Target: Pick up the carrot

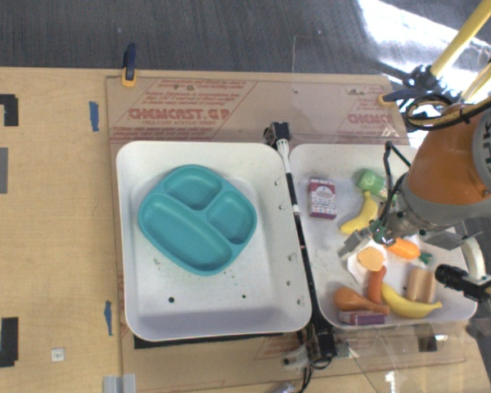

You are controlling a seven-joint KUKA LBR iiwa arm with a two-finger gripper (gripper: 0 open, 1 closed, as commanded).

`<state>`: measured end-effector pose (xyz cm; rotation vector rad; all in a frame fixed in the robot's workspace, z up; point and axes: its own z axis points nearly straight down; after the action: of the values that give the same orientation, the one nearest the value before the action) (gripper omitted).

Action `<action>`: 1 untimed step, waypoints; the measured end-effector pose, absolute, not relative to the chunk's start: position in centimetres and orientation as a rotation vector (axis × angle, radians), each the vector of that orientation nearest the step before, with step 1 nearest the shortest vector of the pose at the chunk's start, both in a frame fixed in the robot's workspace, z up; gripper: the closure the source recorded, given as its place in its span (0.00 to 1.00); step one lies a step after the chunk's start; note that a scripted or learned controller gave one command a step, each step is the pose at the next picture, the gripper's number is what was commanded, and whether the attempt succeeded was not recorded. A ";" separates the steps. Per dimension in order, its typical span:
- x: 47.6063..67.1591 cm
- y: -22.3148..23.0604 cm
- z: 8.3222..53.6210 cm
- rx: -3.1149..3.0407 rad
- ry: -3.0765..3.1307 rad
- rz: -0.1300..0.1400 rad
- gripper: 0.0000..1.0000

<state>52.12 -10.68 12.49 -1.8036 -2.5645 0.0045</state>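
Looking down, we see the gripper (382, 236) low in the right bin (327, 301), and whether it grips anything we cannot tell. The carrot (404, 250) lies just beside it at 4 o'clock. 1 teal plate (198, 218) sits in the left bin (139, 301).

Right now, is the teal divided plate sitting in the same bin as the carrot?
No: the teal plate lies in the left bin, while the carrot sits among the toy food in the right bin.
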 end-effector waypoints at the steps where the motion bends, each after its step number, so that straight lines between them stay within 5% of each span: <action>1: 53.3 -10.0 9.1 -1.943 -2.484 -0.008 1.00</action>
<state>53.32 -9.99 9.13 -1.9432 -2.4838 -0.0084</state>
